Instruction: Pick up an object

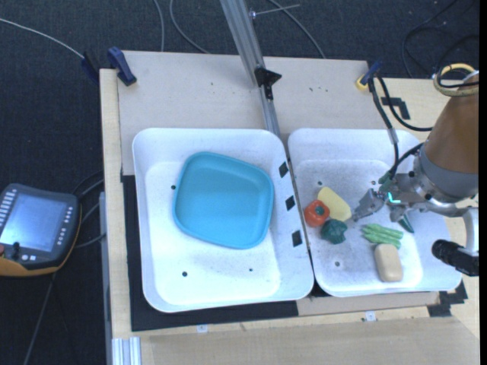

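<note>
Yellow object (333,202) in right bin (358,141), beside red piece (316,213) | lies just left of gripper (375,201), long axis slanting toward it | grip state: cannot tell

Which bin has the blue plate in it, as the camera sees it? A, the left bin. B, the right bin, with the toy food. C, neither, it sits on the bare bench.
A: the blue plate lies flat in the left bin, while the right bin holds the small toy food pieces.
</note>
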You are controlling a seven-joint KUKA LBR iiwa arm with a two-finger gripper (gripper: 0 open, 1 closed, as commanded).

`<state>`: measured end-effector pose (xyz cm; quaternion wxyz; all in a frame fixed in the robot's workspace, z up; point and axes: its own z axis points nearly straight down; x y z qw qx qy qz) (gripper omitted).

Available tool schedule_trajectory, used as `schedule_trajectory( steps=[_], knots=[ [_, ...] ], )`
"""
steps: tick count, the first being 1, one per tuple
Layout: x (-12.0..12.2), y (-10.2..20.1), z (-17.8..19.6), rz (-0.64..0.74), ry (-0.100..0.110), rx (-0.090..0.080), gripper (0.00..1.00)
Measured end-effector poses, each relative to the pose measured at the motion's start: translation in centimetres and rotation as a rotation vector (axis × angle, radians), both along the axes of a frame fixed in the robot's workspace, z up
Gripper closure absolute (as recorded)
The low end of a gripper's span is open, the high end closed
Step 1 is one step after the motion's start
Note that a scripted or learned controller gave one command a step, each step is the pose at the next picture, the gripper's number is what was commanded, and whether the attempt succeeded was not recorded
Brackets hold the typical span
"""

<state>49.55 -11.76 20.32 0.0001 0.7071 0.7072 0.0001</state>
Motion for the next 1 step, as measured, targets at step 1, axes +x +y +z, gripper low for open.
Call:
schedule_trajectory(
  steps=[1],
  knots=[
    [0.0, 0.0, -0.01, 0.0, 0.0, 0.0, 0.0]
  ],
)
